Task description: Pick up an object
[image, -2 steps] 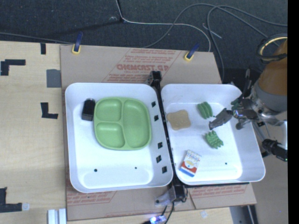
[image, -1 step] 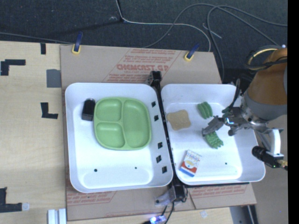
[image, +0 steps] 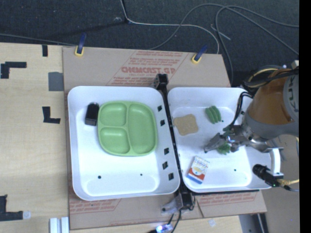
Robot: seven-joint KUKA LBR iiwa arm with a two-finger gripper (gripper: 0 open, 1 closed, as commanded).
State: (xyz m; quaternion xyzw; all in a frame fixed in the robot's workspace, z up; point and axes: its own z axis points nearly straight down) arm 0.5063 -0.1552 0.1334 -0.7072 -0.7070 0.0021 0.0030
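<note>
Pale wooden worktop [image: 29, 144] with black tape marks, overlaid by a sheet of printed cardboard [image: 146, 67] held by two yellow-and-blue clamps at its far edge. Beyond that, dark carpet [image: 58, 8] crossed by thin grey cables [image: 194, 18]. On the cardboard, two shallow white bins side by side, joined by a black strip. In the left bin [image: 82, 178], a green divided plate [image: 128, 128] with a small black block [image: 91, 114] touching its left edge. In the right bin [image: 243, 178], a tan square piece [image: 186, 124] near the divider, a ridged green object [image: 213, 114] beside it toward the far wall, and a small white, orange and blue carton [image: 198, 169] near the front wall. Reaching in from the right, grey arm [image: 272, 123] with orange band, wrist low over the right bin. Claw [image: 217, 145] pointing left, metal fingers spread slightly apart, tips near the bin floor. Just beside the fingers, a second small green object [image: 224, 149], touching or nearly so; cannot tell whether gripped.
</note>
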